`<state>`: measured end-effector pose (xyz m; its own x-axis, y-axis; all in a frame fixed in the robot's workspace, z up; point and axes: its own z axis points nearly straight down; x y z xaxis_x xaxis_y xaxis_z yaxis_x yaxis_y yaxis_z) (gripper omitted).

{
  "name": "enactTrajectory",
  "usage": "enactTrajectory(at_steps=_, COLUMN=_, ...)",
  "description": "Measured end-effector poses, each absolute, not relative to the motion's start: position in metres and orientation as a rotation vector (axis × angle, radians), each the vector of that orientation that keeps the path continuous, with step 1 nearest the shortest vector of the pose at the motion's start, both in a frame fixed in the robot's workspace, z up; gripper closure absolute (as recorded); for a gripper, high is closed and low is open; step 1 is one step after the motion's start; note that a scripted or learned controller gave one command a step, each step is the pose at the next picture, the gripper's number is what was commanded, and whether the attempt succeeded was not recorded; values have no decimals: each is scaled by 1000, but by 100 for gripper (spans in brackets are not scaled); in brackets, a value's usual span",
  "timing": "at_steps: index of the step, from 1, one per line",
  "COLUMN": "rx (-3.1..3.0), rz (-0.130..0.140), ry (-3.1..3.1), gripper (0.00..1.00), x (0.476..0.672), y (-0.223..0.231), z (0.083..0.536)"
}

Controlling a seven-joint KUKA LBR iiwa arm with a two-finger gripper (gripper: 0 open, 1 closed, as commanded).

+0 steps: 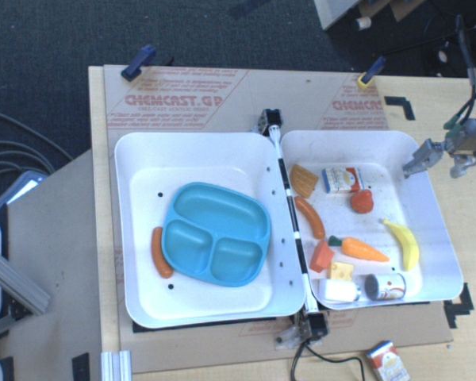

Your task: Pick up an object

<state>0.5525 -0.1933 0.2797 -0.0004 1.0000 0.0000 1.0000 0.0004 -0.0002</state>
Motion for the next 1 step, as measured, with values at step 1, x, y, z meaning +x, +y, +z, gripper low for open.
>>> enactTrajectory(at_steps=1, rx=-2218, rz=2, ry=-2220, gripper=0, x=578, y=-174, z=149)
